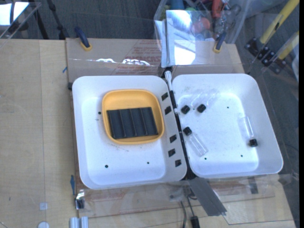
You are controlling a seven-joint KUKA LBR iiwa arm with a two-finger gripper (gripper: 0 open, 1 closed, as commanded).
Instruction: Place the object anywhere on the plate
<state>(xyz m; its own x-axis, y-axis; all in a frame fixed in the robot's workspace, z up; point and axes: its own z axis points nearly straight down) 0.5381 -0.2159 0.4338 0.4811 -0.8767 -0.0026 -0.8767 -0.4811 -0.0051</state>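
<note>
A yellow, rounded-square plate (112, 100) sits in the left white bin (90, 151), toward its upper middle. A black rectangular ridged object (132, 122) lies flat on the plate, inside its rim, covering most of the plate's floor. Nothing touches the black object from above.
The right white bin (228, 163) holds several clear vials with black caps: two near its upper left (201, 108), one by the divider (196, 144), one at the right wall (247, 127). A clear box of clutter (204, 13) stands behind the bins. A grey flap (206, 196) pokes out at the front.
</note>
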